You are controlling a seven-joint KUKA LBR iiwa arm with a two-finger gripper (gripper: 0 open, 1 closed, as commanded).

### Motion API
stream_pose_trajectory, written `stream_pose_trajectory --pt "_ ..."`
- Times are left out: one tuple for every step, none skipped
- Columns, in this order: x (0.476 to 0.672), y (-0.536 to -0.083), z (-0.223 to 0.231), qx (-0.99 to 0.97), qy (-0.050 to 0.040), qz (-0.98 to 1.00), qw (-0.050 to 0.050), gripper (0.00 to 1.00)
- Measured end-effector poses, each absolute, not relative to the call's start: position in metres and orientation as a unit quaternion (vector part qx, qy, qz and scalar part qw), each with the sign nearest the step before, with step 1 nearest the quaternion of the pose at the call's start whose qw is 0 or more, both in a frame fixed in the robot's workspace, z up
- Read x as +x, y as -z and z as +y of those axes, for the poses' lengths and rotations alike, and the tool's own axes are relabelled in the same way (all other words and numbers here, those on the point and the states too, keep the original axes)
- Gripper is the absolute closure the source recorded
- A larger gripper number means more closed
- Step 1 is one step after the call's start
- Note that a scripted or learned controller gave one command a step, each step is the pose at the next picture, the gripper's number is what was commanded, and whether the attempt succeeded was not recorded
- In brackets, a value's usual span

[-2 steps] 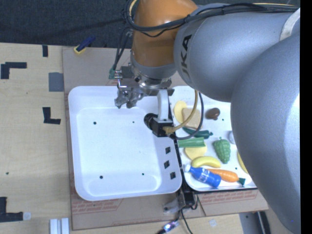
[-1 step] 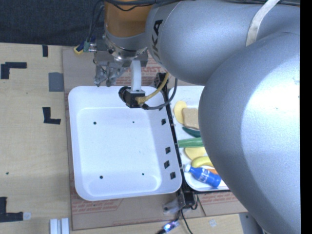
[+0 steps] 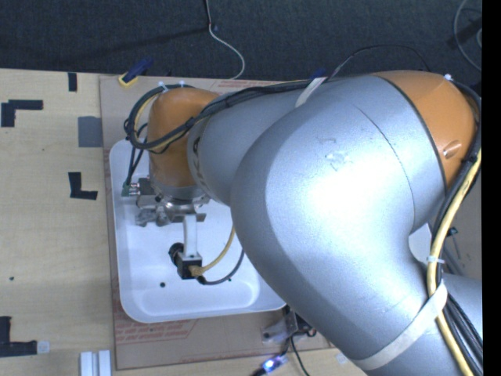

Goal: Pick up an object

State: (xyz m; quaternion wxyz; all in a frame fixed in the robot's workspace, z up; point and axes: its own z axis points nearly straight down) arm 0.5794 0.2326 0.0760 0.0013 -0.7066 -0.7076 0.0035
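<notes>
- The grey arm reached in from the right and covered most of the view. Its bulky silver link hid everything to the right of the white bin.
- The wooden bench showed bare along the left side.
- A dark fabric backdrop ran across the top, with a thin white cable hanging down over it.
- A white bin sat at the lower left of centre. Its right part was hidden under the arm.
- A brown board lay under the bin and showed along the bin's front and left edges.
- The orange band sat above the wrist, over the bin's rear left part.
- The gripper hung below that band, over the rear left of the bin. From this angle it could not be told whether it was spread or pressed together, and nothing could be seen pinched in it.
- Black tape marks lay on the bench to the left of the bin.
- A grey patch lay on the bench beside the board's rear left corner.
- A dark speck lay on the bin floor, near the front and apart from the gripper. It was too small to name, and it could not be told whether it was the object to pick up.
</notes>
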Motion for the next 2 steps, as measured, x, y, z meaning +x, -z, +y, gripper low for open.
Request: stream_pose_trajectory --pt "0.561 -0.137 0.233 -0.706 -0.0006 -0.708 0.001 1.0" --pt "0.545 -0.16 0.233 -0.706 -0.001 -0.708 0.001 1.0"
